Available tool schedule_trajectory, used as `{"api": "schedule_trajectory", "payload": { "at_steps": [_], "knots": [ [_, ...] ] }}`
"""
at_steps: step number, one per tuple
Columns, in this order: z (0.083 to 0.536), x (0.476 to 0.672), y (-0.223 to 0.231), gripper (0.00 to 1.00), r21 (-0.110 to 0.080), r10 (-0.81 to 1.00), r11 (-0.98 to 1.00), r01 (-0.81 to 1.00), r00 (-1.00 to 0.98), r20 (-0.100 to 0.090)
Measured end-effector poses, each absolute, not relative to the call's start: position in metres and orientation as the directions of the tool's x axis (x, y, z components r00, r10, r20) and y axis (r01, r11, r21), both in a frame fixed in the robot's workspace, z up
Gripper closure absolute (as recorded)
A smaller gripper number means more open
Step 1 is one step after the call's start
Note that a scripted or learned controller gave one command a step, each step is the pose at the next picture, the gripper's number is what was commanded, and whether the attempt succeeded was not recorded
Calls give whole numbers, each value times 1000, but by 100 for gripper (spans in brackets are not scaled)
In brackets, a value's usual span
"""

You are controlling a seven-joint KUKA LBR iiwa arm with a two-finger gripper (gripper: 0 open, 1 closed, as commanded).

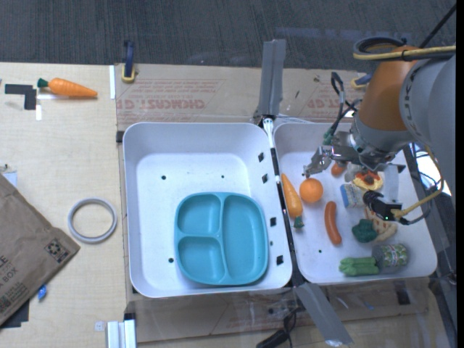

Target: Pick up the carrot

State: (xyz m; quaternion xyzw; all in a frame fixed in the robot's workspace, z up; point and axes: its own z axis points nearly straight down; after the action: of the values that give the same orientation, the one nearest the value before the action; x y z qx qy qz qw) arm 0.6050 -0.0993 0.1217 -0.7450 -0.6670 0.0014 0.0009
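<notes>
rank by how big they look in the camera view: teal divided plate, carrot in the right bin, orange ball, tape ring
1. teal divided plate
2. tape ring
3. carrot, close to the ring in extent, so that order is unsure
4. orange ball

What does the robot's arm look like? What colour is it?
The arm is big, round and grey, with a shiny orange band above the wrist. A yellow cable and black cables loop over it. At its end sits a small dark metal gripper.

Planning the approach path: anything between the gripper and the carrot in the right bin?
Bare bin floor between gripper and carrot; the orange sits just beside that line, camera view.
</notes>
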Motion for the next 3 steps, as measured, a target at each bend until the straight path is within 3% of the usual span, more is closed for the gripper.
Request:
{"api": "schedule_trajectory", "payload": {
  "at_steps": [1,2,3],
  "knots": [
    [91,603,-95,0,-3,998,65,998,-65,0],
    [91,570,-98,0,-3,997,-71,997,71,0],
    [91,549,-96,0,-3,976,-218,976,218,0]
  ]
}}
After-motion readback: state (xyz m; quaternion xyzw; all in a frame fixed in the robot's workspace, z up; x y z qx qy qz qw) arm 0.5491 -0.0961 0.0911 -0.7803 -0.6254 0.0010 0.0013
